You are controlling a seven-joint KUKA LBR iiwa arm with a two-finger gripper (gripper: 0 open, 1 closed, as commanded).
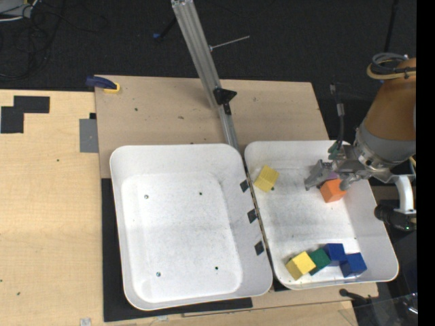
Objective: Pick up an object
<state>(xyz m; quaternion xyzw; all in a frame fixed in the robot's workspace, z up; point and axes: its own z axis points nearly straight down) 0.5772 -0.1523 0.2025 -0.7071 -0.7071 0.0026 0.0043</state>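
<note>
My gripper [329, 176] hangs low over the upper right part of the right bin [380, 240], below the grey wrist with its orange band. An orange block [332, 191] lies directly under it, partly covered by the gripper's grey metal; whether they touch cannot be made out. A yellow block [266, 178] sits tilted near the bin's upper left wall, well to the left of the gripper. By the bin's front edge a yellow block [300, 264], a green block [319, 259] and two blue blocks [344, 259] lie bunched together.
The left bin [136, 161] stands beside the right one, with black clips [251, 214] along their shared wall. A slanted aluminium rail [200, 53] rises behind the bins. Wooden bench surface extends to the left and back.
</note>
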